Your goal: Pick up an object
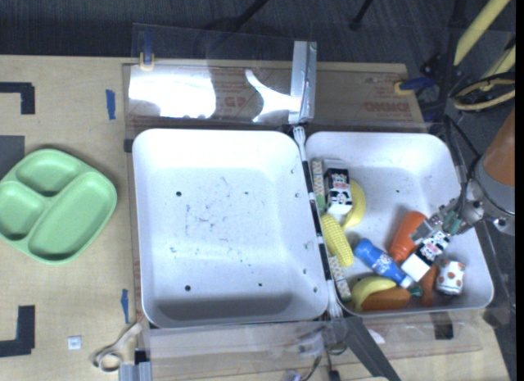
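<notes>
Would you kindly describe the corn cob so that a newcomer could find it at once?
Start at the right-hand shallow white bin, the one holding the toys. Along its left wall, just below a curved yellow banana, lies the yellow toy corn cob. Its straight shape and bumpy rows of kernels set it apart from the smooth banana.

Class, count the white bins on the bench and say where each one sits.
2. The left bin sits mid-bench beside the green divided plate; the right bin adjoins it and holds the toys. None looks hidden.

Two shallow white plastic bins (217, 166), a pale green divided plate (54, 204), an orange toy carrot (404, 236), a yellow corn cob (336, 238), and a blue bottle (381, 261).
</notes>
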